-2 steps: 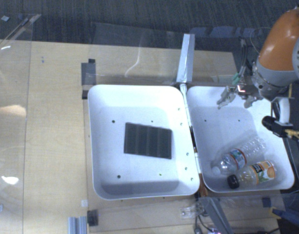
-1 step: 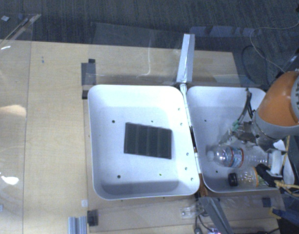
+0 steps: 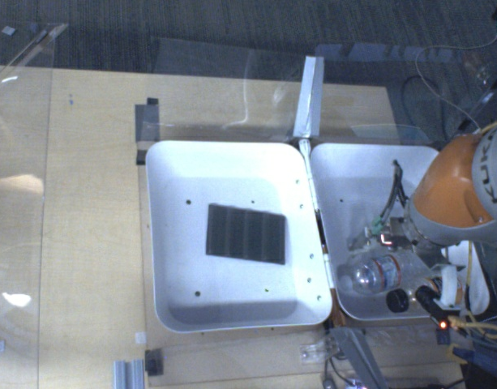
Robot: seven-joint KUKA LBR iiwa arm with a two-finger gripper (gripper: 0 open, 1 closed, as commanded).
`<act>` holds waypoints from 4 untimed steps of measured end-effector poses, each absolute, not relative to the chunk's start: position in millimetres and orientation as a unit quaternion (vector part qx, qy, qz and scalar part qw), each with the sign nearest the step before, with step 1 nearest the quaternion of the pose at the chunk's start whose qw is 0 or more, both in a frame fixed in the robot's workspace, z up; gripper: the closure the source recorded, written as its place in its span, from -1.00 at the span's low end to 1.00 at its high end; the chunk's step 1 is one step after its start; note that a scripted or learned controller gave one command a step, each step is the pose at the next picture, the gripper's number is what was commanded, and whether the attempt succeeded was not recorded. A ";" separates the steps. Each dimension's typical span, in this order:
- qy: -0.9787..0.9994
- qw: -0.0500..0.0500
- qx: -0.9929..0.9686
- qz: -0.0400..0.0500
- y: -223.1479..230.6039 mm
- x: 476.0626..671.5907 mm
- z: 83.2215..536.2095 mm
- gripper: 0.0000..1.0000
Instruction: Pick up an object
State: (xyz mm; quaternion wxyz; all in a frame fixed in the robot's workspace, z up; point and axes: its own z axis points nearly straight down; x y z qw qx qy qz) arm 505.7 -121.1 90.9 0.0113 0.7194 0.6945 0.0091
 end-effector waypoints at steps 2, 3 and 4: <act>0.783 0.003 0.622 0.002 -90.2 553.0 167.3 -1.00; 0.792 0.006 0.611 0.004 -122.1 516.1 89.7 -1.00; 0.824 0.006 0.567 0.004 -95.8 565.7 89.4 -1.00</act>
